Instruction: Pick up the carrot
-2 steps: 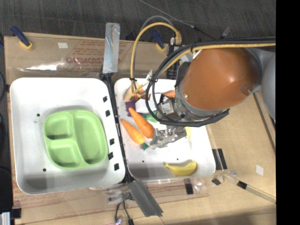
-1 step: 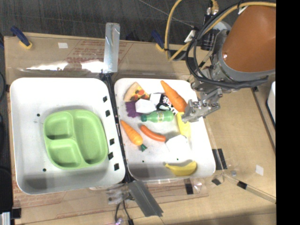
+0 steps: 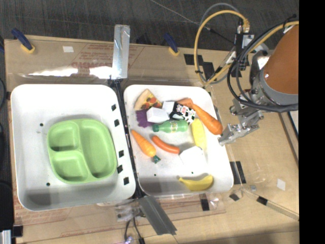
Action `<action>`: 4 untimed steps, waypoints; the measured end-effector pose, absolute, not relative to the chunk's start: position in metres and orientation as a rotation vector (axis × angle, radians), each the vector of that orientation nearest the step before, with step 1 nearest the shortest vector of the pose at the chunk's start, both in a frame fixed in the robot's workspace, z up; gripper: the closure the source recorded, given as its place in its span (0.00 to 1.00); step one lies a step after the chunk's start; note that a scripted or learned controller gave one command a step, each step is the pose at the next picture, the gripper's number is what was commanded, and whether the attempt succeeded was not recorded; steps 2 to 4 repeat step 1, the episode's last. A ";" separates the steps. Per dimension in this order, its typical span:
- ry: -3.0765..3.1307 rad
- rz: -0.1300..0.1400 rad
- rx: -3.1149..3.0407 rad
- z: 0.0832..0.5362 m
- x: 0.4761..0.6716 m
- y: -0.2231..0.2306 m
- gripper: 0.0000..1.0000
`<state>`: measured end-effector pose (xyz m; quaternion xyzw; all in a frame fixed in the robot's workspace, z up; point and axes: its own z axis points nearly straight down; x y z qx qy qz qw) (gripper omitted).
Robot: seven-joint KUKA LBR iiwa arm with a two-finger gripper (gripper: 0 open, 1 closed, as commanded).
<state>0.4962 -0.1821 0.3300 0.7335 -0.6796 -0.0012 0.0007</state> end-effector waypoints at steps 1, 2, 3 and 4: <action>-2.109 0.007 2.330 0.376 0.478 -0.203 1.00; -2.109 0.007 2.330 0.376 0.478 -0.203 1.00; -2.109 0.007 2.330 0.376 0.478 -0.203 1.00; -2.109 0.007 2.330 0.376 0.478 -0.203 1.00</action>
